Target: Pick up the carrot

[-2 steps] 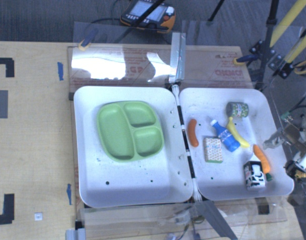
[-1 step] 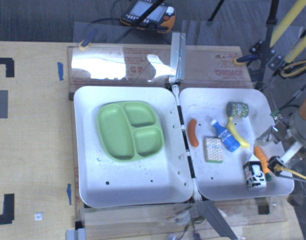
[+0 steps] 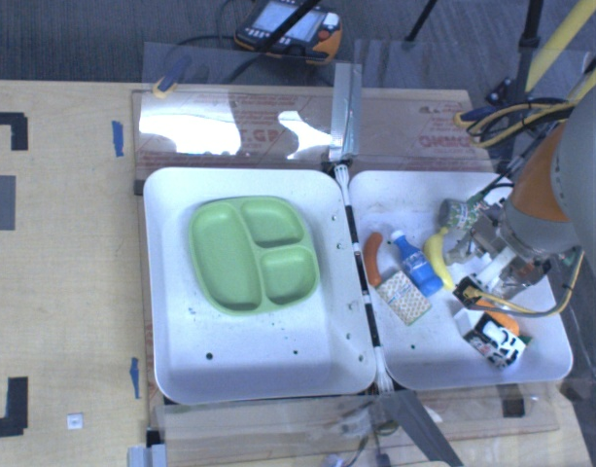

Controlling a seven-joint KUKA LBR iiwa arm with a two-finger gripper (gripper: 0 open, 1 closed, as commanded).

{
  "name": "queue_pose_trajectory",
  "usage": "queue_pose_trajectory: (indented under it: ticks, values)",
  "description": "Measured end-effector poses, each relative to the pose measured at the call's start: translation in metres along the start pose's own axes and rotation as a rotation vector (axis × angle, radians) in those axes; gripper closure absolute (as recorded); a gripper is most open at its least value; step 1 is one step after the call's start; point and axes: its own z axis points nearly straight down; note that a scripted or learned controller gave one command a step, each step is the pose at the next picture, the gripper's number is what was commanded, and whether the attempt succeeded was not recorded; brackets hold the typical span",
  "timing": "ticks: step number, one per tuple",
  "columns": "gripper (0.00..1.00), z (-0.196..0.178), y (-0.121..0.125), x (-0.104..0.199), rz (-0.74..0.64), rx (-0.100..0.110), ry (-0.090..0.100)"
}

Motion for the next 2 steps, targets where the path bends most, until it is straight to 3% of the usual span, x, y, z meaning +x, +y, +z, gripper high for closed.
queue_pose_trajectory:
  ticks: [1, 2]
  values:
    - [1.0, -0.0108, -0.0004, 0.0017, -0.004, 0.0, 0.0]
    - [0.0, -0.0106, -0.0007, 0.0018, -0.004, 0.0, 0.0]
